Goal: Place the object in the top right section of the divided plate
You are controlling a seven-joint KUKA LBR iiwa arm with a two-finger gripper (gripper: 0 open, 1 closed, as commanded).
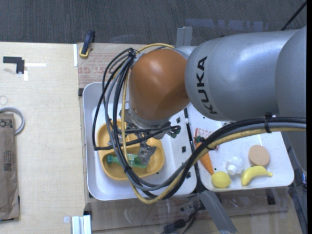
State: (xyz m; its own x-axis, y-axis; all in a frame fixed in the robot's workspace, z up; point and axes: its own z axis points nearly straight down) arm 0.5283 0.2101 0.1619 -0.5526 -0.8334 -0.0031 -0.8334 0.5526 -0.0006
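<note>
Arm hangs low over the left bin (pixel 92 179), its orange wrist dome and a loop of cables blocking most of the yellow divided plate (pixel 105 169) beneath. The gripper (pixel 143 156) sits down among the plate's sections, near the lower middle. Pincer state — cannot tell; the tips are tangled with cable and shadow from this slant.

Task's thing: a small green object (pixel 117 160) lies in the plate, lower part, just left of the gripper. It looks flat and slender with a pale patch toward the gripper end. Whether it is pinched or merely lying beside the tool, I cannot say. Its full shape is partly hidden by a black cable.

Risks, as judged from here:
- The object appears to sit in a lower section, not the top right one — if it is let go here, or is already loose, it ends in the wrong compartment.
- A thin, low item against a raised divider is easy to miss or nudge aside.
- Trailing cables drape close over the plate rim — a swing could drag the plate.

Right bin (pixel 287 177) holds a banana (pixel 254 174), lemon (pixel 221 179), carrot (pixel 206 162) and a tan disc (pixel 259 155), well apart from the work.
</note>
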